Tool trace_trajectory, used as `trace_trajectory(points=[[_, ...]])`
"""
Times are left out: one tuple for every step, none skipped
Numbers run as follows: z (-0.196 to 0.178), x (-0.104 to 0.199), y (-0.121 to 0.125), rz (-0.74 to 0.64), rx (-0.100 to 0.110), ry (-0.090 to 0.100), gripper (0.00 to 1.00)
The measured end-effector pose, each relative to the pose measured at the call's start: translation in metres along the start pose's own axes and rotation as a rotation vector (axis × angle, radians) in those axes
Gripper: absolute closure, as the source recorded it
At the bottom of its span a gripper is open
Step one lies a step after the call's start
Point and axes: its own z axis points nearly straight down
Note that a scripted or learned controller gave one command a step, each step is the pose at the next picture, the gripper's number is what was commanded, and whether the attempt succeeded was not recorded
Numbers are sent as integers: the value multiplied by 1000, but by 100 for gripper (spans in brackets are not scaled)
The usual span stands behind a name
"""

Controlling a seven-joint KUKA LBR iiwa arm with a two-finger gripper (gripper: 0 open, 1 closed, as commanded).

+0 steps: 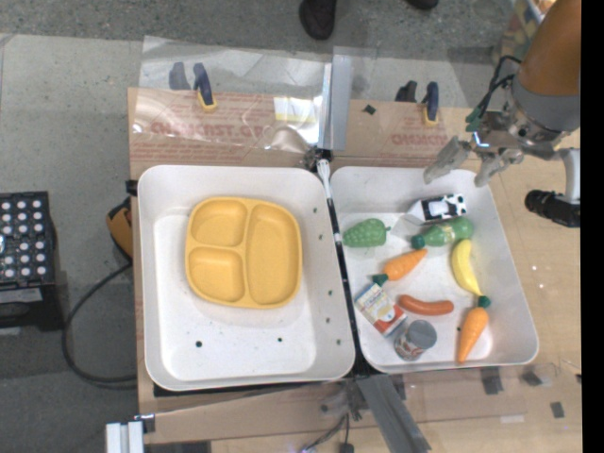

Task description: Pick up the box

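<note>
From the camera view, the right bin (510, 281) is crowded: a green pepper (364, 233) by its left wall, a black-and-white toy (443, 207) and a green vegetable (444, 233) toward the far edge, two carrots (404, 264) (472, 329), a banana (463, 265), a sausage (425, 305) and a can (414, 340). The left bin (170, 347) carries a yellow divided plate (244, 252), with bare floor along its near edge. Both sit on a cardboard-covered bench (396, 140). The box (378, 307) lies near the right bin's near-left corner, just beside the sausage and can. The gripper (469, 166) hangs over the far-right corner, fingers spread wide with nothing between them, well apart from the box.
</note>
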Motion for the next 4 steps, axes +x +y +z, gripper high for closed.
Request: trace_trajectory(points=[[166,64,24,-137,-1,-1,0],[145,44,-4,-247,1,0,0],[158,31,-21,-300,1,-1,0],[109,57,-110,-307,2,1,0]])
